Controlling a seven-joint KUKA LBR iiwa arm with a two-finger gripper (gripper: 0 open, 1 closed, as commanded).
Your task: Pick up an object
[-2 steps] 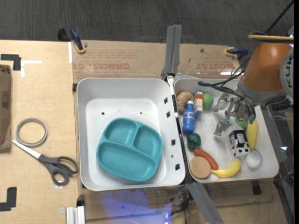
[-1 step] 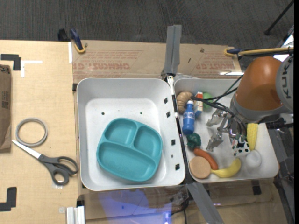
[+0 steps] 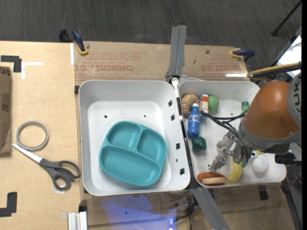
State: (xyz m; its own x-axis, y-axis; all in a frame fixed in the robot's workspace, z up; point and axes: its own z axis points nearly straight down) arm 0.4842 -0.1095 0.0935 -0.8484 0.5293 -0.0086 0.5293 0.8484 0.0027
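Two smooth white plastic bins, the left bin [image 3: 91, 128] and the right bin [image 3: 273, 174], sit on a matt wooden bench [image 3: 43, 109] backed by dull brown printed cardboard [image 3: 124, 63]. A teal compartment plate [image 3: 133, 153] shows a satin plastic sheen. The blue bottle [image 3: 193, 121] looks glossy plastic. The arm's orange band [image 3: 273, 111] gleams smoothly. Grey-handled scissors [image 3: 48, 164] show bright metal blades beside a pale tape roll [image 3: 32, 135].

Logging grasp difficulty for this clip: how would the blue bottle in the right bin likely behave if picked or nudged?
The blue bottle lies on its side, so its round body would probably roll if pushed. It looks like smooth plastic, likely somewhat slippery for the claw. It seems stiff and probably light, though whether it is filled cannot be told.
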